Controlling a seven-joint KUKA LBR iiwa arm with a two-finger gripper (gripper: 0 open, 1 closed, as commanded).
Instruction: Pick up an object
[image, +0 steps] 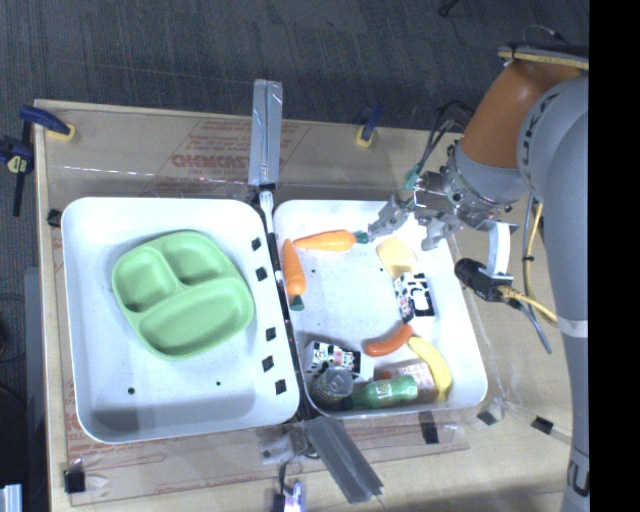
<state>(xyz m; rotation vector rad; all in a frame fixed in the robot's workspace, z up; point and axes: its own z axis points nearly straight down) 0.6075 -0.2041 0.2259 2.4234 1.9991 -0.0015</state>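
Front of right bin: green bottle (388, 392) lies on its side along the near wall, a dark can (334, 383) at its left end, a small printed packet (333, 356) just behind the can.
Likely target: yellow block (396, 256) in the right bin (470, 330), near the far right corner; this is a judgement, since the task names no one thing.
Target from gripper: the block lies just toward the camera from the gripper (412, 222), almost beneath it, so a short drop looks enough.
Gripper state: the two prongs look spread apart, with nothing seen between them.
Nearest neighbours: an orange carrot (324, 240) lies to the block's left with its long axis across the bin; a black-and-white packet (415, 295) lies just in front of the block.
Further off: a second carrot (293, 270) along the left wall, a sausage (387, 341), a banana (432, 364).
Left bin: green divided plate (182, 291), well apart from the arm.
Hard to make out: the wrist's cables and fittings crowd the gripper, so its exact height over the block is unclear; the block's far edge is partly hidden.
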